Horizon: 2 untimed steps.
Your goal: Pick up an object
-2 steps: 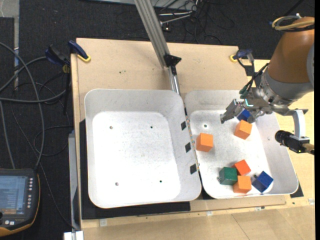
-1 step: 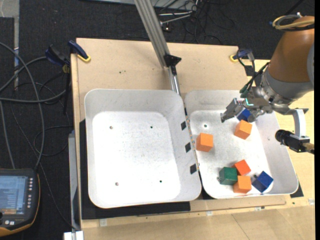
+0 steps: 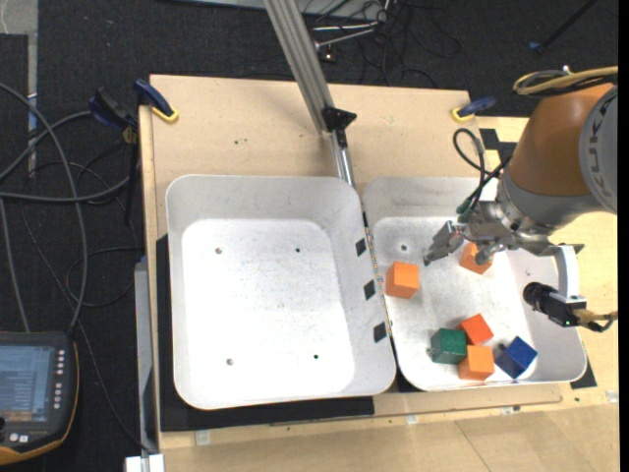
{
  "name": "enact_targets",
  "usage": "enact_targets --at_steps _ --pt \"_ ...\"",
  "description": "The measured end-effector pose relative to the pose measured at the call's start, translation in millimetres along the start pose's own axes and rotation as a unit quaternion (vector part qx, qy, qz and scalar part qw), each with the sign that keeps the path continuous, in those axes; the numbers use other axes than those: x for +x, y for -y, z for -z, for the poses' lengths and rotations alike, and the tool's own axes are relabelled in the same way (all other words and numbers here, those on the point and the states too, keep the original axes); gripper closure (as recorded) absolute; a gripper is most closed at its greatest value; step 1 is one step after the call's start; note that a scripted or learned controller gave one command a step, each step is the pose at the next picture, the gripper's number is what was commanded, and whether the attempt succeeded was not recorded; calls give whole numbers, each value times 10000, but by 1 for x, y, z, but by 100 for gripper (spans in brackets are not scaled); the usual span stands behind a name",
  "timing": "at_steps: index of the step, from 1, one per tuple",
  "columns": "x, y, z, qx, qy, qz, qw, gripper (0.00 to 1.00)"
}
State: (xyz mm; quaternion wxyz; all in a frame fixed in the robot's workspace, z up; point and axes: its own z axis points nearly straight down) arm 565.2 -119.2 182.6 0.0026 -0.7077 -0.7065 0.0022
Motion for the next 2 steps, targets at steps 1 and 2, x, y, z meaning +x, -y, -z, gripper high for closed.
enact_targets --at_steps 1,2 --pt "8 -2 -58 -45 -5 -1 10000 0" --pt "8 -8 -64 -135 7 4 9999 0"
